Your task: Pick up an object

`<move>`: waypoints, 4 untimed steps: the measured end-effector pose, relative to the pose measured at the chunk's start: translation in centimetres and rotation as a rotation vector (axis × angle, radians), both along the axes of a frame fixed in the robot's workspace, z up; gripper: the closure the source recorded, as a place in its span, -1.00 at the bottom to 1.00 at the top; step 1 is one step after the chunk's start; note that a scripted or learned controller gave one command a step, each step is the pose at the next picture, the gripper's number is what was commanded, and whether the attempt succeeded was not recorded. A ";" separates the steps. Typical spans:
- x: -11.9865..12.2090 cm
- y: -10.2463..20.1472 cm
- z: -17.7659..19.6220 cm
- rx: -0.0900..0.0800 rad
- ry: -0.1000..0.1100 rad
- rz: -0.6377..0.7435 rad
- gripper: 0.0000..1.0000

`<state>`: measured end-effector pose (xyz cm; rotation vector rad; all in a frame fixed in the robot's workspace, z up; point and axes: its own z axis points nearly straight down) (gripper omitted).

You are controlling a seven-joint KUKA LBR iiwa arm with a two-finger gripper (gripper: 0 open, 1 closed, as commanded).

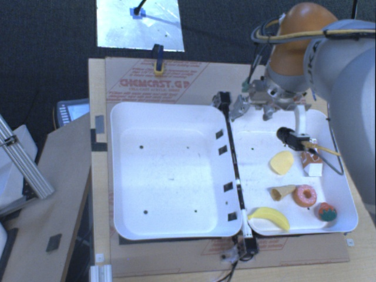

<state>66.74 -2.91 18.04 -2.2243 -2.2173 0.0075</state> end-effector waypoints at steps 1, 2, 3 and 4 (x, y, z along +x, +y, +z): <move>0.2 -0.7 1.0 0.002 -0.006 0.003 -1.00; 0.3 7.6 9.8 0.005 -0.015 0.015 -1.00; 0.1 14.2 29.2 0.007 -0.026 0.014 -1.00; 0.0 17.3 15.3 0.002 0.007 0.011 -1.00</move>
